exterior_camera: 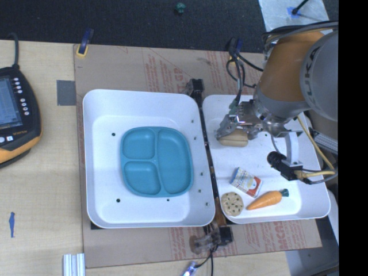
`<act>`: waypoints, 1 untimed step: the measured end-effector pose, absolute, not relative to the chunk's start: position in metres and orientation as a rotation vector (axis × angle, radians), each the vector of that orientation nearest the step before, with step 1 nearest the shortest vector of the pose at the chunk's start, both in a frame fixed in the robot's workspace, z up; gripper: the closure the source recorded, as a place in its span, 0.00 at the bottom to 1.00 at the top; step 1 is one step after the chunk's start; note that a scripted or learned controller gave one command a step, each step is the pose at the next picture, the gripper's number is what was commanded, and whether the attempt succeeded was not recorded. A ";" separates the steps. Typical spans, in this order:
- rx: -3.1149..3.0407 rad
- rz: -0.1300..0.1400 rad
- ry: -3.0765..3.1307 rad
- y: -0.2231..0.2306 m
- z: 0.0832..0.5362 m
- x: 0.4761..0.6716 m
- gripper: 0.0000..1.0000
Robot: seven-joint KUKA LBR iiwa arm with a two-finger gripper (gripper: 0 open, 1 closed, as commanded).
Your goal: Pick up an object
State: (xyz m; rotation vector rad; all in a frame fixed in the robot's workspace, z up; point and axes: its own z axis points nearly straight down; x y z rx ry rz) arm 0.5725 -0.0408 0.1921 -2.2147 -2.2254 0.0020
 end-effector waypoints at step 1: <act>-2.215 0.002 -2.225 0.021 0.234 0.558 1.00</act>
